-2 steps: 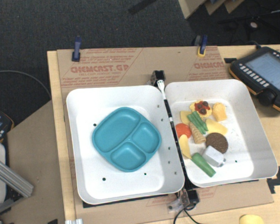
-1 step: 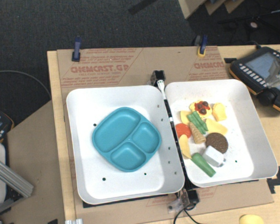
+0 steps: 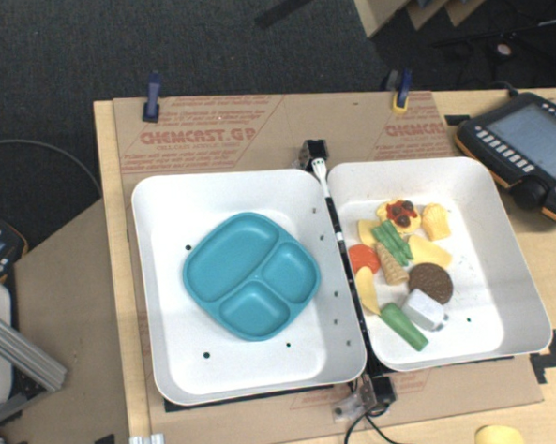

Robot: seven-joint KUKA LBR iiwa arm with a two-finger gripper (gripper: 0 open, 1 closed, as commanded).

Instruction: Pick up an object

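Hand: whether it is open or closed cannot be told right now.
Right bin: the task's things are found here, bunched against the wall shared with the other bin.
Pile, far end: a yellow piece with red spots is seen beside a plain yellow chunk, and both are kept clear of the far rim.
Pile, middle: a green strip is laid slantwise over a tan ridged piece; a red piece is pressed close to the shared wall.
Pile, near end: a brown disc is touched by a white block, and a green stick is laid just beside that block, pointing at the near rim.
Open room, right bin: bare white floor is left along the outer wall and across the near corner.
Left bin: a blue divided tray is set in the middle, turned at a slant.
Open room, left bin: a band of bare floor is left all round the tray, widest at the near corners.
Edges: the two bins are butted together along one dark seam.
Desk: brown printed card is shown under the bins, held at the far edge by a blue clamp and a yellow clamp.
Off the desk: a dark handset with a screen is parked past the right bin's far corner.
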